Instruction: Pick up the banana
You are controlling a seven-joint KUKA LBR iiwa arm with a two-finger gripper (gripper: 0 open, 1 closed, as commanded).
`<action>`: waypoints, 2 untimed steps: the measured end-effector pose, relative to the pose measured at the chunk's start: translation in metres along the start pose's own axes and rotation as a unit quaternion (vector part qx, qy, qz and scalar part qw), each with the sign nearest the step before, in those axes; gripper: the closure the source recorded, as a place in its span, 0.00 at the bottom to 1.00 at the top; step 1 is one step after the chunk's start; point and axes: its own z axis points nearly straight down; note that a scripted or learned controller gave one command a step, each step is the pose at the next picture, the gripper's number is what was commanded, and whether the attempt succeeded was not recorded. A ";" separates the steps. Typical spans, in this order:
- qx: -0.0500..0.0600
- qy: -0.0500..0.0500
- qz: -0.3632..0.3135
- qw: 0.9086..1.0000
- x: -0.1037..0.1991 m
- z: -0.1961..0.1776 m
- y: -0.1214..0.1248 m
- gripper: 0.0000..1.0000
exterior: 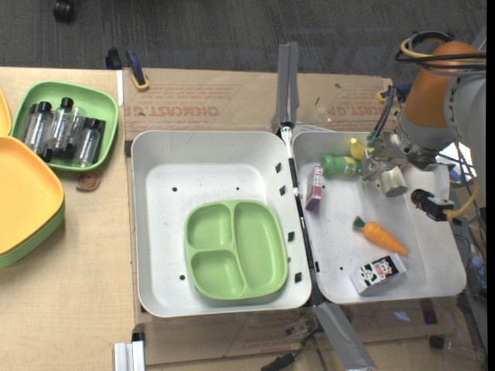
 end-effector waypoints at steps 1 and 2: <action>-0.001 0.000 0.011 1.000 0.000 -0.090 0.021 1.00; 0.001 0.001 0.110 0.994 0.068 -0.090 -0.061 1.00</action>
